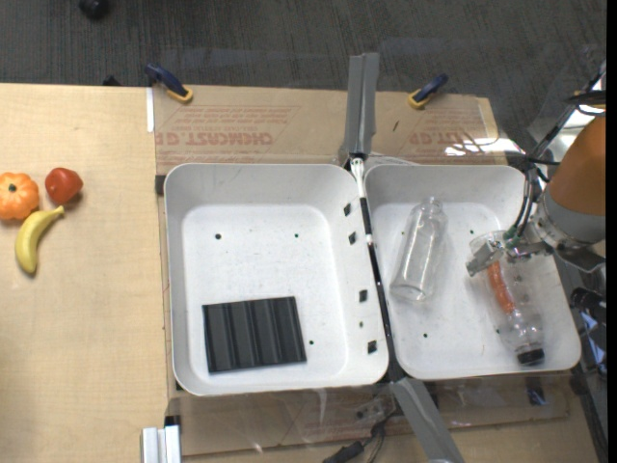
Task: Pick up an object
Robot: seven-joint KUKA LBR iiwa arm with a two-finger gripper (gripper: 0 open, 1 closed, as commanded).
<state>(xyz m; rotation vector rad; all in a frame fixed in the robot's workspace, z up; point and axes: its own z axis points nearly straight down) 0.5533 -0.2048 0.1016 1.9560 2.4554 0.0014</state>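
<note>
Two bottles [421, 249] in right bin [463, 363] (ridged block [254, 333] in left bin [183, 258]).

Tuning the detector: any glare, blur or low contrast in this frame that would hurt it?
Camera view: lighting even, shadows soft; clear bottle barely stands out against the white right bin; second clear bottle reads mainly by its orange contents and dark cap; gripper small and slightly soft; dark ridged block is sharp and high-contrast.

Arm [578, 196]: grey body, broad orange band above wrist. Thin dark cables trail along it. Gripper [492, 254] pale metallic grey, small coloured wiring.
</note>
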